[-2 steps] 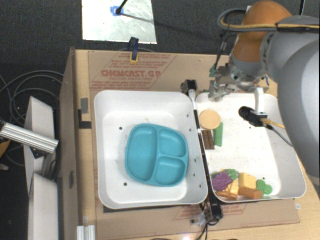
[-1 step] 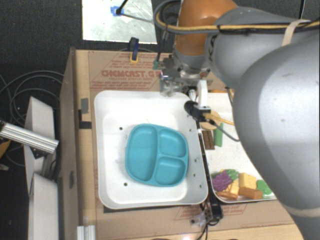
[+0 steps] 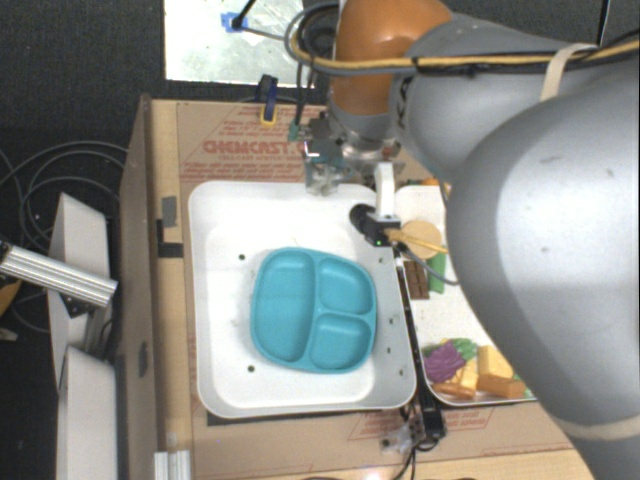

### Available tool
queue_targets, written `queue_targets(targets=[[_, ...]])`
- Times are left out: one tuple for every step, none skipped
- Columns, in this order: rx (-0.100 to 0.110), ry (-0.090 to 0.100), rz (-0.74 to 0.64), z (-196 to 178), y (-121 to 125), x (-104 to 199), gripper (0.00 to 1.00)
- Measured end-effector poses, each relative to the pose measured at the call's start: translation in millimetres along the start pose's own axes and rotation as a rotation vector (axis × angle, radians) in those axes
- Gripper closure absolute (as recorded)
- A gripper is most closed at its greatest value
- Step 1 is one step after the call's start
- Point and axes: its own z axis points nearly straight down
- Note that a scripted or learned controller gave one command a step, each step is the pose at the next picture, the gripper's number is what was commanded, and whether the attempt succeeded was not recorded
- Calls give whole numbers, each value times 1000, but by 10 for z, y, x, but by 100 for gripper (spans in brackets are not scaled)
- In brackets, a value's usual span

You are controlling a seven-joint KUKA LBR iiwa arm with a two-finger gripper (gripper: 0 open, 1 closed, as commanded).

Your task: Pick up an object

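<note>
The pincer [image 3: 335, 173], its grip state impossible to tell from above, hung over the left bin's [image 3: 215, 268] far rim, well short of the toy grapes [image 3: 452, 354] and cheese wedges [image 3: 490, 368] crowded in the right bin [image 3: 432, 388], presumably awaiting picking.

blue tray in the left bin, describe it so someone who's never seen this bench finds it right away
Start with the left white bin, the one nearer the cardboard edge of the bench. Lying flat in its middle is the blue tray, a rounded plate divided into three compartments, one long and two smaller. Its solid turquoise colour sets it apart from the purple and yellow items in the right bin.
</note>
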Motion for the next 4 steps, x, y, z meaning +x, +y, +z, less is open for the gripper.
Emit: queue_targets(targets=[[2,0,0,-143,-231,314,100],[0,0,1,-402,-169,342,100],[3,-1,0,62,-251,697,100],[5,-1,-1,-188,-923,822,100]])
